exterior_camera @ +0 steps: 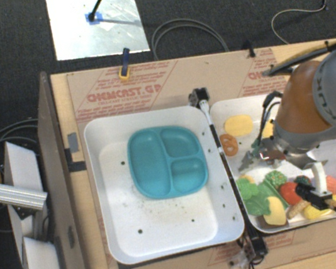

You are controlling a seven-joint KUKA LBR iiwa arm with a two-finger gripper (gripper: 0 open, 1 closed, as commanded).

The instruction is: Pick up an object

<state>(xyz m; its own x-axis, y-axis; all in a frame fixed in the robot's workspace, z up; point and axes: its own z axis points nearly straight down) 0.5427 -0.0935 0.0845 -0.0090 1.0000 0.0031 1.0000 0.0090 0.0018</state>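
My gripper (256, 155) hangs low over the middle of the right bin (249, 105), pointing left from the grey and orange arm (307, 110). Just below it lie a green leafy toy (250, 188) and a green broccoli-like piece (275, 178). An orange pretzel ring (228, 145) lies to its upper left, by the bin's left wall. Farther back rests a yellow toy (239, 125). A red tomato (289, 192), a yellow wedge (274, 212) and a yellow banana-like piece (319, 212) sit near the front. I see nothing held in the gripper.
The left bin (127, 233) bears a teal divided plate (166, 161). A ridge between the two bins runs just left of the pretzel ring. The arm covers much of the right bin's right half. Brown board surrounds both bins.
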